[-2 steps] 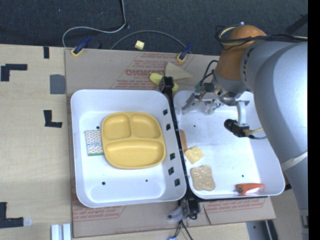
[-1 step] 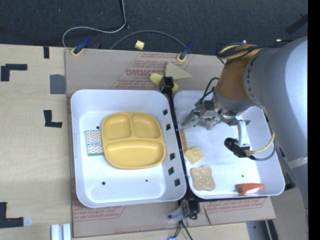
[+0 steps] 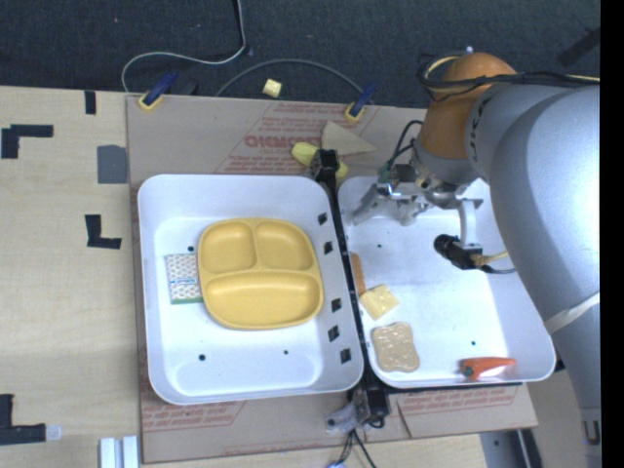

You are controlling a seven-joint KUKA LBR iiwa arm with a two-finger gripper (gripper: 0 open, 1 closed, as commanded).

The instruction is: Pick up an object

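The gripper (image 3: 405, 203) hangs over the top of the right bin (image 3: 507, 305), and I cannot tell its state. The yellow block (image 3: 378, 301) lies lower down, so the arm must reach it next.

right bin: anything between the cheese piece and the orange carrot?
Camera view: the beige cracker lies partly between the cheese piece and the orange carrot; bare right bin floor otherwise.

We see red print on the brown cardboard sheet (image 3: 278, 136) at 12 o'clock of the left white bin (image 3: 156, 291); letters too blurred to read.
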